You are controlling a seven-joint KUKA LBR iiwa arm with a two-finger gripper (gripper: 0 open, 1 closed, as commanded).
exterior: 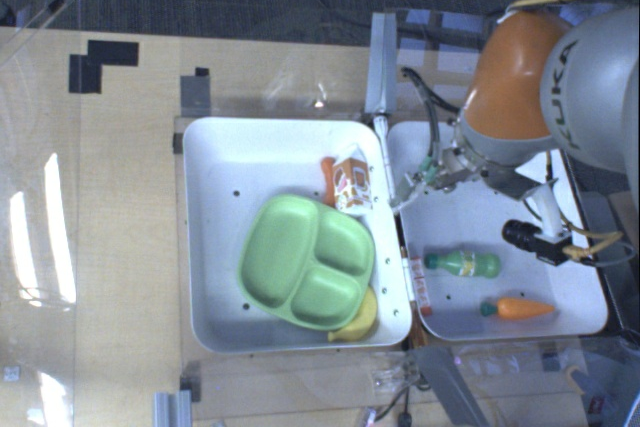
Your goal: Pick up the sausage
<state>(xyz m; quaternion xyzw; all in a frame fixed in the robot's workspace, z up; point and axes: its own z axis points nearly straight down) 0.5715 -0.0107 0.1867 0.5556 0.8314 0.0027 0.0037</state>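
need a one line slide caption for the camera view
Arm over right bin holding bottle and carrot; sausage beside green tray in left bin.

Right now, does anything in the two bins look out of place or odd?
Yes. In the left bin the green plate lies upside down, over part of a banana. A packet covers most of the sausage.

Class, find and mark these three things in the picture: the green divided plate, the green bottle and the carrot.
green divided plate [308, 262], camera view, on its centre ridge.
green bottle [466, 264], camera view, on the middle of its body.
carrot [522, 309], camera view, on its orange body.
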